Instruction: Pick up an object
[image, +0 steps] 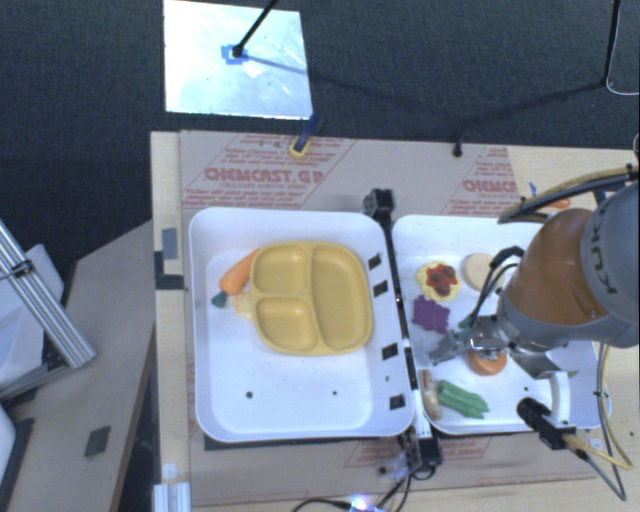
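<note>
While bent over the right bin (600, 400):
Arm: enters from three o'clock, wrist down.
Gripper (455, 345): spread, ungrasping, beside purple piece (430, 314).

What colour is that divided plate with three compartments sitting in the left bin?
The three-compartment divided plastic plate is yellow, seen clearly in the overhead camera view.
</note>
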